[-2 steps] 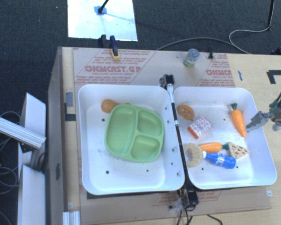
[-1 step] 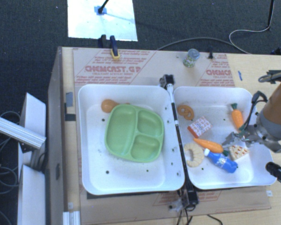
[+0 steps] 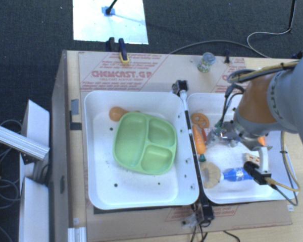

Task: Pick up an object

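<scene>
Can't tell how the jaws stand; the gripper (image 3: 221, 133) sits low in the right bin (image 3: 280, 195). The carrot (image 3: 199, 139) lies at its 9 o'clock, long axis running 12 to 6. Bench board (image 3: 122, 74) reads "CHEMCAST GP".

Glossy white plastic bins (image 3: 136, 195), matt green plastic tray (image 3: 145, 142), cardboard-like printed bench top (image 3: 141, 69)

One fixed high camera, slanting down on both white bins (image 3: 141, 198) (arm (image 3: 272, 102) from the right).
</scene>
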Available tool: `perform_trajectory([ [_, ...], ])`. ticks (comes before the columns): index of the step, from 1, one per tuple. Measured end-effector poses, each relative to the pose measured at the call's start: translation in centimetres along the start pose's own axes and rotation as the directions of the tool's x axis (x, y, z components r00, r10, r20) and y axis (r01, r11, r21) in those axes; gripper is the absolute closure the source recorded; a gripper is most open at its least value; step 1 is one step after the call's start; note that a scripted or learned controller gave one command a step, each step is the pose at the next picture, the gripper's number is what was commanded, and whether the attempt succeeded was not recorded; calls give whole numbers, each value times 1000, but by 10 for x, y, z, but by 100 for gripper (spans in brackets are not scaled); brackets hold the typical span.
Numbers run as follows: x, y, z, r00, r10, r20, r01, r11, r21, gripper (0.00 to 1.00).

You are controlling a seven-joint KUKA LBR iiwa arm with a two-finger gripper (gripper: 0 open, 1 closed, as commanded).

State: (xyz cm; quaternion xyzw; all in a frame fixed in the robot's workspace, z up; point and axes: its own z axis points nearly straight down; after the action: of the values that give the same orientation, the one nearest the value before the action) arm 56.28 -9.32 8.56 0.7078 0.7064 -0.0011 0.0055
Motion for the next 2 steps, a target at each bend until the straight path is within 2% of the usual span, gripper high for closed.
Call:
perform_trajectory([
  [1,-50,72,-112,1000,-6,-8,6,1000,1,0],
  [2,-110,73,-105,1000,-4,-7,4,1000,3,0],
])
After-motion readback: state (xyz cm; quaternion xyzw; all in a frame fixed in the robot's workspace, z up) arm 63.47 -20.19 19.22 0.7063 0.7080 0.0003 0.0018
